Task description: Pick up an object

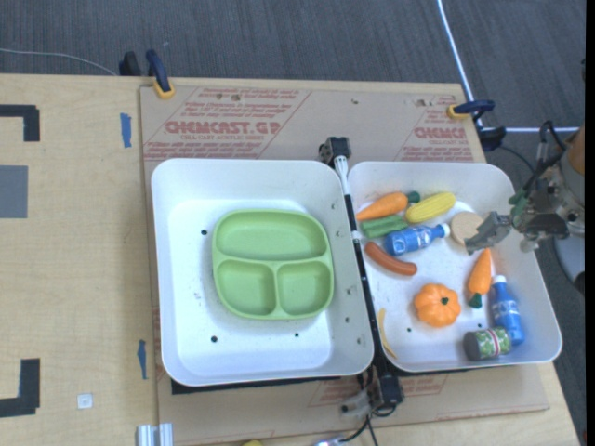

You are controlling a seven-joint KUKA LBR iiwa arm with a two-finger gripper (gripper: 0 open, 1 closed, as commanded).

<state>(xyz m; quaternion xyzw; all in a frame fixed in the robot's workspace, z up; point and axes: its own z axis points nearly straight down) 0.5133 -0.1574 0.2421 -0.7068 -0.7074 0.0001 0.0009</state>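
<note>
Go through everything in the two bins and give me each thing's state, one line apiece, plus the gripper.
Green divided plate: flat in the left bin, compartments bare.
Corn cob: lying on its side.
Carrot: lying beside the corn.
Blue bottle: on its side.
Sausage: lying flat.
Pumpkin: upright, stem up.
Second blue bottle: lying down.
Green can: tipped on its side.
Gripper: over the right bin, holding nothing visible.

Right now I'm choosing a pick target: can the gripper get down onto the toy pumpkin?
Probably yes. The gripper hangs over the right bin's far-right side, and the pumpkin sits apart from its neighbours with bare floor around it. The nearest thing, a carrot, lies beside it, not across it.
</note>
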